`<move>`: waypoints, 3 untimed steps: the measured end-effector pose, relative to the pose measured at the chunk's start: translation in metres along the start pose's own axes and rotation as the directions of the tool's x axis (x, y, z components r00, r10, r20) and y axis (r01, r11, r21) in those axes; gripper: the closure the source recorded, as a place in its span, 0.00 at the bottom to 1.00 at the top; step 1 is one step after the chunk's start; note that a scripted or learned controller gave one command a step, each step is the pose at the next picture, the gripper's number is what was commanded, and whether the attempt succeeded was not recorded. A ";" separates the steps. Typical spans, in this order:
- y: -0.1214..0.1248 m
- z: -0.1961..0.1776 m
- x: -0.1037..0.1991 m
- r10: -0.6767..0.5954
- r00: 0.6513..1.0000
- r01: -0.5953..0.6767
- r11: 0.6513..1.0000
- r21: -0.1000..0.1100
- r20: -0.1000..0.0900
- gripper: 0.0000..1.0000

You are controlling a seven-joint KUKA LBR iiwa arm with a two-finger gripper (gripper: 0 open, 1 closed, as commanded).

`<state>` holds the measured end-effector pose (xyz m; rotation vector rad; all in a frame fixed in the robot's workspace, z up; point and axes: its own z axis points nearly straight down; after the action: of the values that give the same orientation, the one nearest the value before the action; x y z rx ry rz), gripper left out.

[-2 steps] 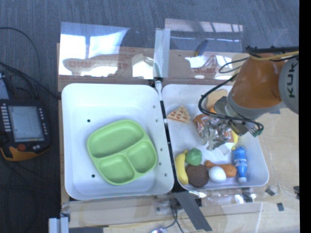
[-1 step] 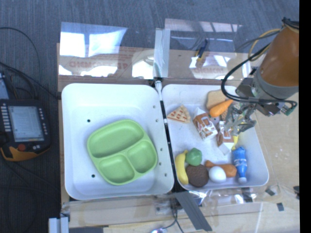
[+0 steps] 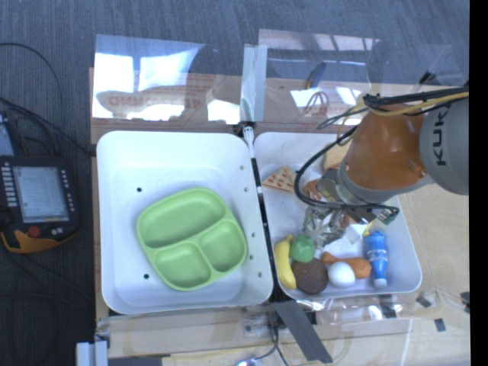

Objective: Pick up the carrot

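The carrot (image 3: 353, 264) is an orange piece lying across the front of the right bin (image 3: 404, 280), partly behind a white egg (image 3: 342, 274). My gripper (image 3: 322, 226) hangs just above the bin floor. It is a little behind and to the left of the carrot and nothing shows in it. The orange band of the arm (image 3: 381, 152) covers the middle of the bin behind it.
Around the carrot lie a green round item (image 3: 303, 248), a yellow banana (image 3: 284, 262), a brown lump (image 3: 311, 277) and a blue bottle (image 3: 376, 255). A pizza slice (image 3: 279, 178) lies at the back left. The left bin (image 3: 122, 158) holds a green divided plate (image 3: 191, 237).
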<state>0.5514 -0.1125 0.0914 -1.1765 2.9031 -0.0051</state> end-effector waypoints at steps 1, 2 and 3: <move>-0.009 -0.147 0.019 -0.060 0.998 0.060 0.998 0.003 0.000 1.00; -0.054 -0.014 -0.041 0.020 1.000 -0.020 1.000 0.004 0.004 1.00; -0.135 -0.071 0.007 -0.012 1.000 0.012 1.000 0.003 -0.002 1.00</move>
<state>0.6398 -0.2143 0.1631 -1.1937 2.8964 -0.0112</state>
